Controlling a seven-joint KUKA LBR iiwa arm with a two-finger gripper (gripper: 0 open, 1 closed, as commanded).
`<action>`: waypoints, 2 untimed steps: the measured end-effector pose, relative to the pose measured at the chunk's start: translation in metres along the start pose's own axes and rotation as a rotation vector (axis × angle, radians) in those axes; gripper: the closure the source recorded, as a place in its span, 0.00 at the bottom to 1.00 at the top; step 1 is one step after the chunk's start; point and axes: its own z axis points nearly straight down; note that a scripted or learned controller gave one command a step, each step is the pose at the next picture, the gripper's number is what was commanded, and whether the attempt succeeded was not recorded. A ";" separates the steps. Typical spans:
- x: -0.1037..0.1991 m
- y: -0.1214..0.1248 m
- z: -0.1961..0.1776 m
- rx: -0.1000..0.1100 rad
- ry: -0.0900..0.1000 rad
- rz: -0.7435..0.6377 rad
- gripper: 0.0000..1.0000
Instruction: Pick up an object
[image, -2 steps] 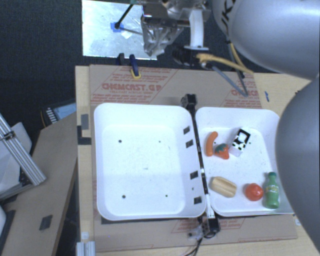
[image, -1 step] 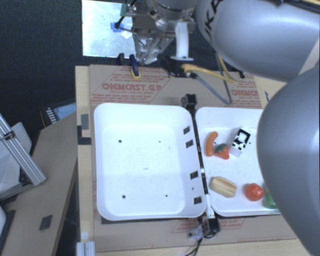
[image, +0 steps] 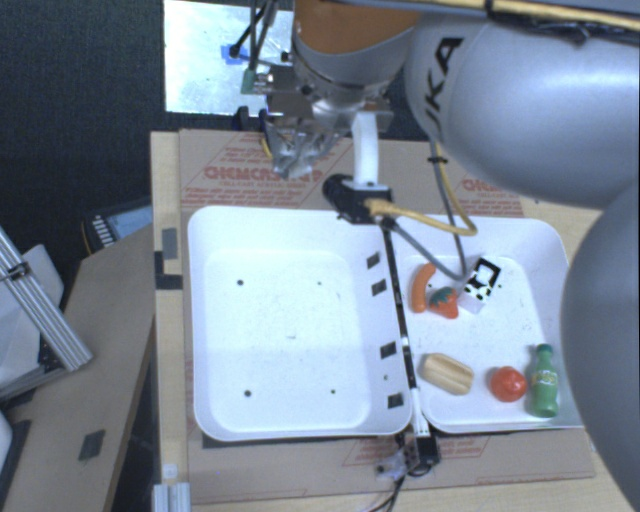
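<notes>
Camera view, looking down at a slant: objects for picking all lie in the right bin (image: 540, 245). Orange carrot-like piece (image: 425, 287) near the bin's middle, a small red-and-green item (image: 444, 301) touching its lower end, a white cube with black markings (image: 482, 281) just beside on the right. Along the near edge: tan bread roll (image: 446, 374), red tomato (image: 508, 384), green bottle (image: 543, 380), the last two touching or nearly so. Left bin (image: 210, 300) sits alongside, a black divider strip (image: 398, 320) between the two. Gripper (image: 297, 152) hangs beyond the far rim of the left bin, over the cardboard sheet (image: 230, 165), well apart from every object. Nothing seen between its fingers; blur hides whether they are spread or pressed together — cannot tell. Grey arm (image: 520, 90) with orange band (image: 350, 20) crosses the top right. A yellow cable (image: 430, 220) trails over the right bin.
</notes>
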 end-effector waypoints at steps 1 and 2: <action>0.001 -0.077 -0.047 -0.005 0.003 -0.002 1.00; 0.001 -0.074 -0.045 -0.005 0.001 0.001 0.00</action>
